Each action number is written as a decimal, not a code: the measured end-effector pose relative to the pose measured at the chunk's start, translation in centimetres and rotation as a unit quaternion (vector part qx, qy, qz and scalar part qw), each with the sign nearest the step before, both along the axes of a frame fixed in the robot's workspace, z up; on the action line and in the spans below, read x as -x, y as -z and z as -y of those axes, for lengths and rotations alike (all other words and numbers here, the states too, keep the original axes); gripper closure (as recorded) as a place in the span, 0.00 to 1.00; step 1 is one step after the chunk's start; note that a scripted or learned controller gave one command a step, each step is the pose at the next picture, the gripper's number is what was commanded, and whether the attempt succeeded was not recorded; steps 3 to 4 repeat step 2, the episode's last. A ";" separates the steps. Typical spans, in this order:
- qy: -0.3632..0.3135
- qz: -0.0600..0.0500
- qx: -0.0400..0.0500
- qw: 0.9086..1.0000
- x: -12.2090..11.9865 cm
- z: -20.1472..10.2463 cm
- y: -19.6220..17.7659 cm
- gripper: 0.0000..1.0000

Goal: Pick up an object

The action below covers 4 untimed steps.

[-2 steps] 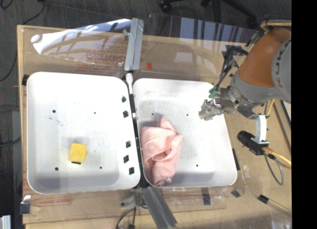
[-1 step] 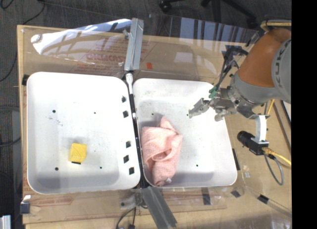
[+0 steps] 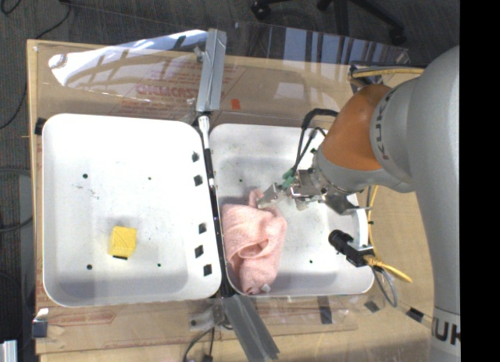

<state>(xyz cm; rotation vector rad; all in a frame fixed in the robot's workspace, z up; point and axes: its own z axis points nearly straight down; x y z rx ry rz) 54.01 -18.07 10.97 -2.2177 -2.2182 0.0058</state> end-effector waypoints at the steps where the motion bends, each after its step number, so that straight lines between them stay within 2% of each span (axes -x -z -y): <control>1: -0.077 0.003 0.004 0.997 -1.2 -7.5 1.7 0.00; 4: -0.077 0.003 0.004 0.997 -1.2 -7.5 1.7 0.00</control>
